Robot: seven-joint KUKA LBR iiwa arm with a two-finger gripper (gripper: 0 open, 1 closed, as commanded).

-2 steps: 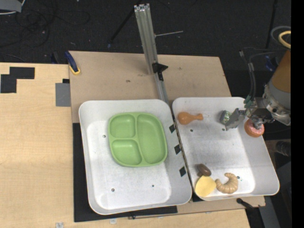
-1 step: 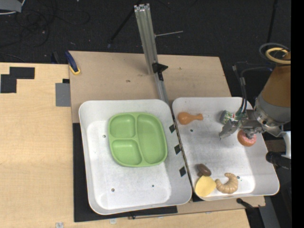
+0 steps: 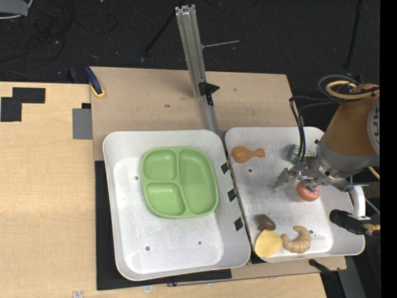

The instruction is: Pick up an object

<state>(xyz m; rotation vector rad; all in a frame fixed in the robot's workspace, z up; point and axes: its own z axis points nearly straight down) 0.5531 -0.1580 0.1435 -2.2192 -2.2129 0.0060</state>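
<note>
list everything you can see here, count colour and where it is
left bin: 1, white, left half of the bench
right bin: 1, white, beside the left bin on its right
divided plate: 1, green, three compartments, in the left bin
drumstick-shaped toy: 1, orange, upper left of the right bin
round toy: 1, pinkish red, right bin, just under the gripper
small dark piece: 1, brown, lower part of the right bin
flat round piece: 1, yellow, bottom edge of the right bin
croissant-shaped toy: 1, tan, beside the yellow piece
metal post: 1, silver, behind the bins
arm: 1, grey and orange, from the right
gripper: 1, dark, over the right bin
</note>
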